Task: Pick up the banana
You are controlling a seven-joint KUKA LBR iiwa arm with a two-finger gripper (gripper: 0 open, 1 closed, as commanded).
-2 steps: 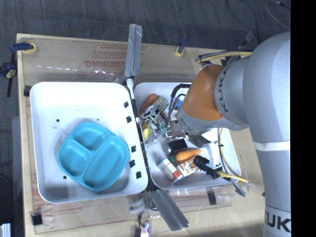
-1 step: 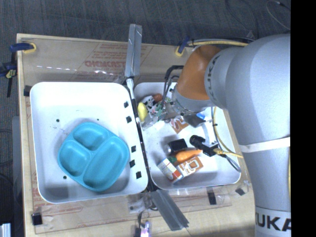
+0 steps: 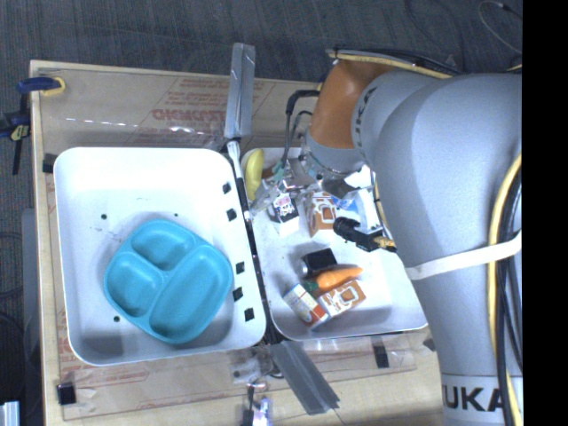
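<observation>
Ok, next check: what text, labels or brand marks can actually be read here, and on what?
"UKA": white letters, cut off at the left, on the arm's base.
Reddish mirrored print on the bench sheet: too blurred to read.
Small packages in the right bin: print too small to read.

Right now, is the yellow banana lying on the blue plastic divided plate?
No, the yellow banana lies in the right white bin, while the blue plastic divided plate sits in the left one.

Wooden bench point(image 3: 133, 114), two white bins point(image 3: 80, 185) side by side
</observation>
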